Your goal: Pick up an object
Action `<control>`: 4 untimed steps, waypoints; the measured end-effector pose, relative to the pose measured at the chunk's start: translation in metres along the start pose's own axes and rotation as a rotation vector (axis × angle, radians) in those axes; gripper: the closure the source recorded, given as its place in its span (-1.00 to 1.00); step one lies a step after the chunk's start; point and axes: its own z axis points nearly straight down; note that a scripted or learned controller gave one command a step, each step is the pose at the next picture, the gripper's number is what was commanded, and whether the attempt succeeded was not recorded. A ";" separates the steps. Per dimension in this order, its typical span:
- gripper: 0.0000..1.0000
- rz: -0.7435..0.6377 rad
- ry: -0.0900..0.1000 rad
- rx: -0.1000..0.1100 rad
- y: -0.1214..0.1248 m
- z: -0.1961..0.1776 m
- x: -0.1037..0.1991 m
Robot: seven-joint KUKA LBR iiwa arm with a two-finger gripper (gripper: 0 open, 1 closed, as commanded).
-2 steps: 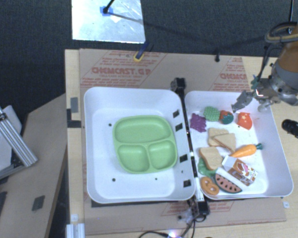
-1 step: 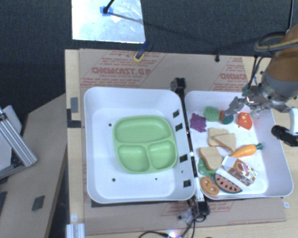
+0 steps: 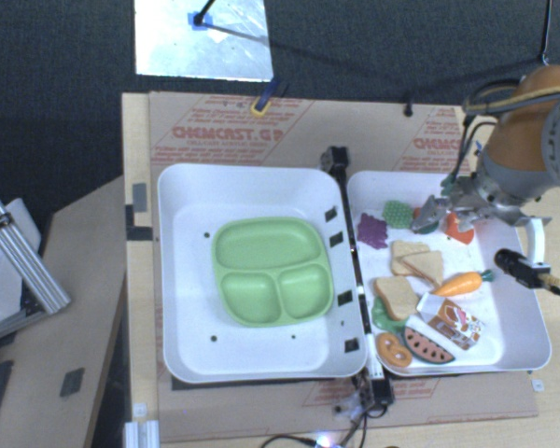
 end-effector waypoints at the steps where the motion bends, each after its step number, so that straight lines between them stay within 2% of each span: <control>1: -1.00 0.001 0.000 -0.003 0.001 0.051 0.001; 2: 1.00 0.000 0.000 -0.009 0.003 0.036 0.000; 3: 1.00 -0.002 -0.001 -0.007 -0.001 -0.024 0.007; 4: 1.00 -0.003 -0.002 -0.009 0.008 -0.082 0.000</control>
